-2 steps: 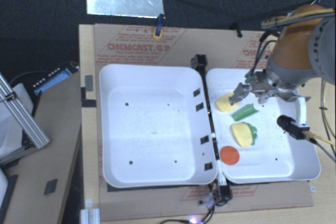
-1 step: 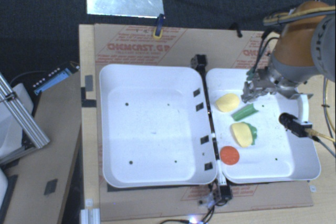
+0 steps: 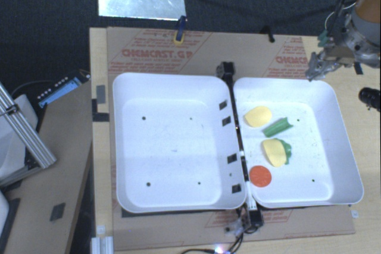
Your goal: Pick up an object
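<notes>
You see four objects (image 3: pixel 268 143) clustered in the right bin (image 3: pixel 342 128), left bin (image 3: pixel 172 86) beside it, gripper (image 3: pixel 315 68) upper right.

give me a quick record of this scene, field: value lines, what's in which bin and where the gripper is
left bin: shallow white bin, no objects seen inside
right bin: shallow white bin holding four items
items: pale yellow rounded piece; green oblong piece; yellow piece with green part; orange-red round disc
gripper: gripper above right bin's far right corner, away from the items
held: nothing seen between fingers
</notes>
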Available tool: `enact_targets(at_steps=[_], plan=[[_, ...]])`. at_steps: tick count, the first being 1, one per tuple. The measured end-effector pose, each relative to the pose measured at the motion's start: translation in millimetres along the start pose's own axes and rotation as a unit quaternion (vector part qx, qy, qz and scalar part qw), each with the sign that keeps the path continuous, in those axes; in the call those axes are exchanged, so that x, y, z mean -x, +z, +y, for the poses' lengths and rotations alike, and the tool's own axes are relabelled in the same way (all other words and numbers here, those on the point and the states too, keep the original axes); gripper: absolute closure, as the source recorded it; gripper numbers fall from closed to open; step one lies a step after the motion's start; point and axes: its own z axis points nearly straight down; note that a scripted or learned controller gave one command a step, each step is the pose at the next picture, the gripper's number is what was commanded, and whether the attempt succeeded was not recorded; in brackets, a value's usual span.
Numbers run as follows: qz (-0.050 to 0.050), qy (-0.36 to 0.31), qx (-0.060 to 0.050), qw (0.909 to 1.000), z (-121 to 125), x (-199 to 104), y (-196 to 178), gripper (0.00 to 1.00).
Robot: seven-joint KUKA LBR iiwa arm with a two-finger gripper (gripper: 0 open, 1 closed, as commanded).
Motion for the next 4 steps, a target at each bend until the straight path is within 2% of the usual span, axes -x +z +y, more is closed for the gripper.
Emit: enact_targets(at_steps=[1, 3, 4], plan=[[0.001, 0.0, -0.002, 1.0, -23.3, 4.8, -112.6, 1.0], [0.002, -0.001, -0.006, 1.0, -75.5, 5.9, -194.7, 1.0], [-0.001, 0.003, -0.004, 1.0, 8.9, 100.7, -201.3, 1.0]])
